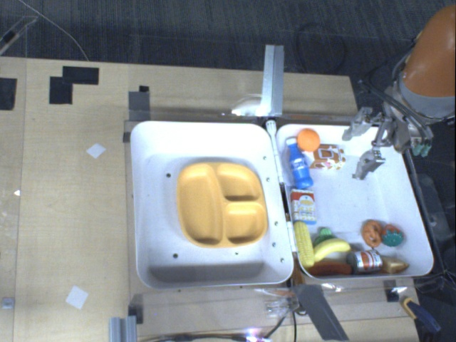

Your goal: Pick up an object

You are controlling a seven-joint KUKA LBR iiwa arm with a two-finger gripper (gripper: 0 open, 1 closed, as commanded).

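Claw point(365, 148) hovering open, gripping nothing, over right bin point(417, 212); nearest candidate, small packet point(328, 157); centring before descending is advisable.

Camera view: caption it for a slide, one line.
KUKA gripper hovers open above the right bin of toy food; a yellow divided tray sits in the left bin.

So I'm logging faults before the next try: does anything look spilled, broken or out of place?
Nothing stands out. The yellow tray lies flat in the left bin. The food items, such as the blue bottle and banana, lie loose inside the right bin.
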